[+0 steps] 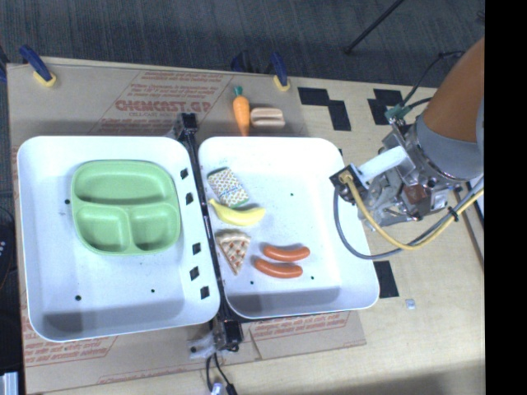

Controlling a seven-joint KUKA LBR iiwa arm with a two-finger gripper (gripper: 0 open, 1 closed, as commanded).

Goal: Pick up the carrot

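Claw: the arm's two-finger gripper (401, 197) hangs just past the right rim of the right-hand bin, amid yellow cable loops; how it is set cannot be told, and nothing can be seen held in it.
Arm: one grey arm with an orange band (454, 113), reaching in from the right.
Bins: two shallow white plastic bins, the left bin (49, 299) and the right bin (329, 290), side by side and touching along a black-clipped seam.
Sausages: two red-orange toy sausages, the nearer sausage (278, 268) and the farther sausage (286, 253), lying just beside each other in the right bin's near half.
Pizza: one triangular toy pizza slice (234, 249), left of the sausages.
Banana: one yellow toy banana (238, 214), just beyond the pizza slice.
Packet: one small patterned snack packet (228, 187), touching the banana's far side.
Tray: one pale green three-compartment plate (125, 206), in the left bin.
Carrot: one orange toy carrot with a green top (240, 113), on the cardboard beyond the right bin's far rim, outside both bins, well apart from the claw.
Bun: one tan and pink toy hot-dog bun (267, 118), just beside the carrot on its right.
Clamps: two blue clamps with yellow tips, the left clamp (36, 65) and the middle clamp (279, 71), at the bench's far edge.
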